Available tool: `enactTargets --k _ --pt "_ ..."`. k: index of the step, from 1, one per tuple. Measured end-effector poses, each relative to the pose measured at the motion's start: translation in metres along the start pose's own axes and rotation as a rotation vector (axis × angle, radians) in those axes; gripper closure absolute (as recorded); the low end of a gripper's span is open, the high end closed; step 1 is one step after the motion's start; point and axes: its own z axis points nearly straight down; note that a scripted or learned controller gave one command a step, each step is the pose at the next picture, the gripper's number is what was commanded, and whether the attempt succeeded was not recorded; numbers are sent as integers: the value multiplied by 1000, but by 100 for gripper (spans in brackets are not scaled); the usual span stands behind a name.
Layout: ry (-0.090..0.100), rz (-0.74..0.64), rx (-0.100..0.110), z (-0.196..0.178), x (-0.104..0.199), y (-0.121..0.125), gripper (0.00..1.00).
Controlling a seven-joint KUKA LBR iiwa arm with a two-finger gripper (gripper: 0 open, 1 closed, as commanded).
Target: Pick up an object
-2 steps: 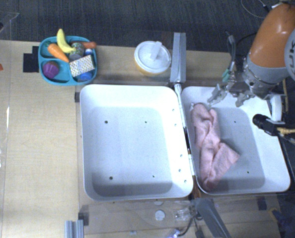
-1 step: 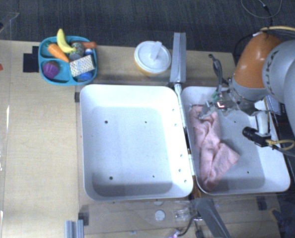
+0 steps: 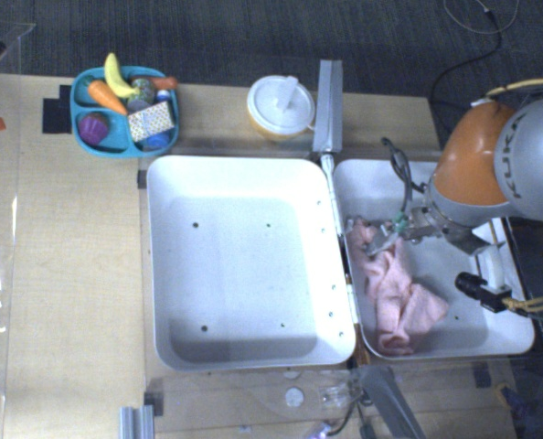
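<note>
A crumpled pink cloth (image 3: 395, 295) lies in the right bin (image 3: 505, 337), along its left side, running from the middle down to the front wall. My gripper (image 3: 379, 232) reaches in from the right and sits low over the cloth's upper end, touching or nearly touching it. The grey arm with its orange band (image 3: 473, 167) hangs over the bin's right half and hides part of the floor there.
The left bin (image 3: 244, 263) stands beside the right one, with a metal bar (image 3: 326, 108) behind the seam. A blue tray (image 3: 125, 110) of toy food sits at the back left, and a white lidded cup (image 3: 281, 106) behind the bins.
</note>
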Motion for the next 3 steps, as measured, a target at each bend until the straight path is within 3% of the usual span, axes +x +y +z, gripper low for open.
enactTargets --k 1,2,3 --pt "-4 -2 -13 -14 0 5 100" --pt "1 228 5 -117 43 19 100" --pt "2 88 9 -94 48 70 100"
